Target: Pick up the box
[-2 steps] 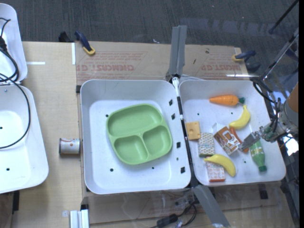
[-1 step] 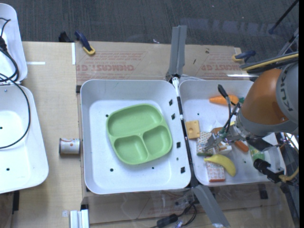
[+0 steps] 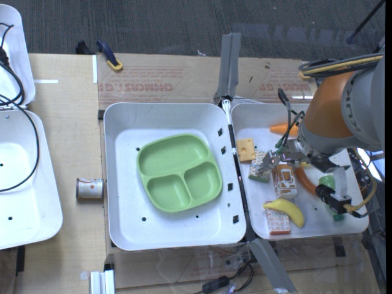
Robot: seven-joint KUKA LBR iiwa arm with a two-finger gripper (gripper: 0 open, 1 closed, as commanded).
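While nothing sits between my fingers yet, I judge the step in hand to be the descent onto the target, not the lift. Nearest the camera in the right-hand shallow white bin (image 3: 361, 225) lies a small flat red-and-white carton (image 3: 279, 223), and resting partly on it is a yellow toy banana (image 3: 285, 211). Just beyond them stands the orange-and-white printed cardboard box (image 3: 285, 182), tilted slightly, which I take to be the thing I am after. My two-finger gripper (image 3: 267, 163) hangs just left of the top of that box, above a crumpled grey-green packet (image 3: 260, 171); how far the fingers are parted I cannot tell, as they blur into the clutter under them. To the right of the box an orange toy carrot (image 3: 305, 180) lies aslant, with a green piece (image 3: 326, 182) near it. Further back sits a yellow holed cheese wedge (image 3: 245, 150), and behind my wrist another orange piece (image 3: 283, 128).

My next move, as I judge it, calls for shifting right so the fingers straddle the box rather than the packet, then closing without catching the banana or carrot. In the left-hand white bin (image 3: 122, 182) rests a pale green divided plastic plate (image 3: 179, 172), well apart.
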